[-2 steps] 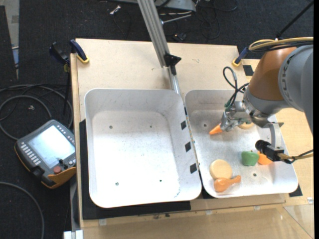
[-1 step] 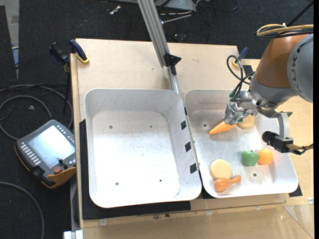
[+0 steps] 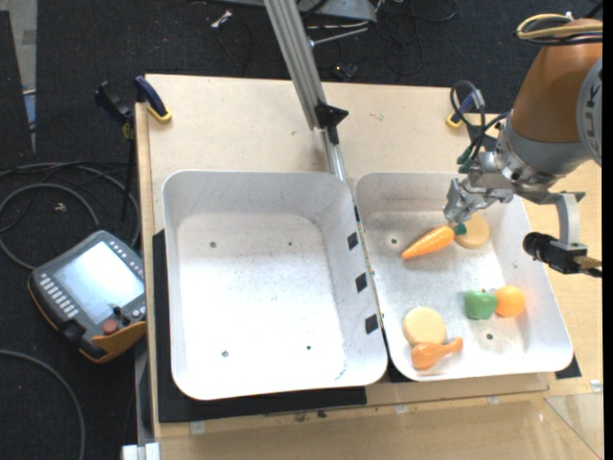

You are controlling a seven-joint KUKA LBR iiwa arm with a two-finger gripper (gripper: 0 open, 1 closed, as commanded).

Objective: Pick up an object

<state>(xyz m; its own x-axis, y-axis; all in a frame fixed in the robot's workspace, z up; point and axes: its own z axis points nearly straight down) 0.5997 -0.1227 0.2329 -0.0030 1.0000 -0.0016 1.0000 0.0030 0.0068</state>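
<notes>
The gripper (image 3: 461,215) hangs low in the right bin (image 3: 378,209), right over the green top end of an orange toy carrot (image 3: 427,242) and touching or nearly touching a pale round disc (image 3: 473,235) beside it. Its fingertips are hidden by its own body from this angle. Lower in the same bin lie a green pepper-like toy (image 3: 480,304), an orange ball (image 3: 510,301), a pale round biscuit-like piece (image 3: 424,325) and a small orange gourd-shaped toy (image 3: 436,353).
The left bin (image 3: 182,257) stands beside the right one. A slanted metal pole (image 3: 302,60) rises behind the bins. A teach pendant (image 3: 91,295) lies on the floor to the left. Two clamps (image 3: 153,103) grip the bench's back corners.
</notes>
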